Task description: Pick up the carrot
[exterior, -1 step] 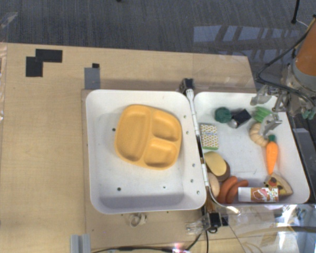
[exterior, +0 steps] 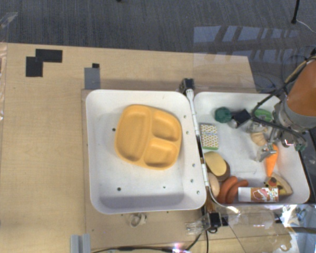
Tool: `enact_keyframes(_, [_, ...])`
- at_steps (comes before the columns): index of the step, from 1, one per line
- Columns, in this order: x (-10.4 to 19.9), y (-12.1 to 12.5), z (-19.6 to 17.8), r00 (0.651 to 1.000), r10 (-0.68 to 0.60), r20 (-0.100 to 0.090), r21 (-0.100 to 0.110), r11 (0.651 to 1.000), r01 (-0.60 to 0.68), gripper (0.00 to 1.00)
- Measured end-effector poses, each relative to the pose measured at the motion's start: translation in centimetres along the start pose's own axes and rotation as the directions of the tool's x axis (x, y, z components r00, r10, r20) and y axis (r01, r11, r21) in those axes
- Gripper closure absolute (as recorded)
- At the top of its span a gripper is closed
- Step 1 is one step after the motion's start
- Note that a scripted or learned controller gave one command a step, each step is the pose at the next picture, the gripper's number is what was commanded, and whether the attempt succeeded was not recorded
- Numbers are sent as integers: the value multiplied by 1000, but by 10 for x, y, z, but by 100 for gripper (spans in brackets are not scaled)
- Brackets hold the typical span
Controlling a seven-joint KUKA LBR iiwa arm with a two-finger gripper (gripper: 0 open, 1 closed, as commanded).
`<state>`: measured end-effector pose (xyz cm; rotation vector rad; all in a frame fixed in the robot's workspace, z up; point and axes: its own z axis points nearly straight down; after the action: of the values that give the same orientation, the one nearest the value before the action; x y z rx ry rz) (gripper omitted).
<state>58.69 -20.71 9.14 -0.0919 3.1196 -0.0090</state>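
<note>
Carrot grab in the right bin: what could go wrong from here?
1. The pincer sits at the top end of the carrot, not its middle, so a lift may let it pivot or slip out.
2. The carrot's lower tip lies close to the pizza slice and the sauce bottle; a swinging carrot could knock them.
3. The carrot lies close to the bin's right wall, leaving little room to correct.

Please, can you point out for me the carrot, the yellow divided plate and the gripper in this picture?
carrot (exterior: 271,163): camera view, on the middle of its orange body.
yellow divided plate (exterior: 127,141): camera view, on the floor of its big left compartment.
gripper (exterior: 269,147): camera view, at its tips, just above the carrot.
</note>
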Motion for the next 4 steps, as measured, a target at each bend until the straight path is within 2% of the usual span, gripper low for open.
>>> enact_keyframes(1, [-4, 2, -13, 1000, -8, 9, 3, 1000, 8, 100])
enact_keyframes(2, [-4, 2, -13, 1000, -8, 8, 2, 1000, 8, 0])
enact_keyframes(3, [43, 5, 0, 998, -56, -3, -3, 998, 56, 0])
enact_keyframes(4, [38, 5, -13, 998, -63, 6, 1, 998, 63, 100])
